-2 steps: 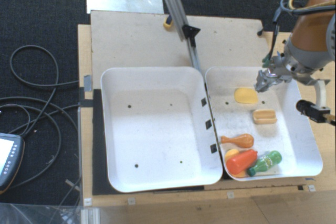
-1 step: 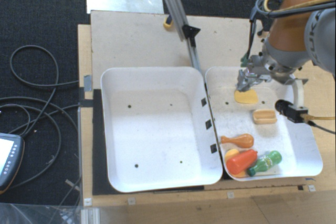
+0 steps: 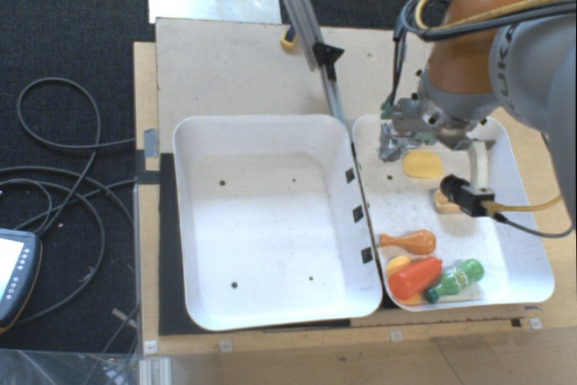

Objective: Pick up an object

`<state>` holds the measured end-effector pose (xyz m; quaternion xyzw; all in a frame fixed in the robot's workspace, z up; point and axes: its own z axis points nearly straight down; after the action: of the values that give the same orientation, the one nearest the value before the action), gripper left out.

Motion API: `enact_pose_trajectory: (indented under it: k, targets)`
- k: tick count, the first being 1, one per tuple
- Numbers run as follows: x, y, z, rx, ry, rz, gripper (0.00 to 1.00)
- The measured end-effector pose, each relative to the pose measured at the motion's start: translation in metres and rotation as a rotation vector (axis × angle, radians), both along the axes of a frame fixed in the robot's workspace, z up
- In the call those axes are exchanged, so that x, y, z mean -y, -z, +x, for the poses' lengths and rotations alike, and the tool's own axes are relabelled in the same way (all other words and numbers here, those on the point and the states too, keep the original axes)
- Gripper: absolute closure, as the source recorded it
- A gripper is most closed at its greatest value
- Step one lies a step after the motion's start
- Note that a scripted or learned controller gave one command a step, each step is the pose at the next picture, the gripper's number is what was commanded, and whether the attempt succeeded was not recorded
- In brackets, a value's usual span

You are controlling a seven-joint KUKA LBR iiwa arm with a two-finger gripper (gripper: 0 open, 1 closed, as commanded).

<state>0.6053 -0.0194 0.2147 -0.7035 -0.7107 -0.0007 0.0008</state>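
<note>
My gripper [image 3: 393, 146] hangs over the far left part of the right bin [image 3: 523, 221], just left of a flat yellow piece [image 3: 422, 164]. A tan block [image 3: 444, 202] lies under the black fitting on the arm. Near the front of that bin lie an orange drumstick-shaped toy [image 3: 410, 241], a red pepper-like toy [image 3: 414, 278] with a small yellow piece [image 3: 397, 264] beside it, and a green bottle [image 3: 455, 279]. Nothing shows between the fingers.
The left bin [image 3: 270, 221] stands beside the right one, with a divider wall between them. A slanted metal pole [image 3: 302, 4] crosses the back of the bench. Cables and a tablet [image 3: 13, 270] lie on the floor at left.
</note>
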Motion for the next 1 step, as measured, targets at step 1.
enact_pose_trajectory:
  k: [1]
  targets:
    - [-0.0434, -0.0065, -0.0079, 0.001, 0.0, 0.0, 1.0]
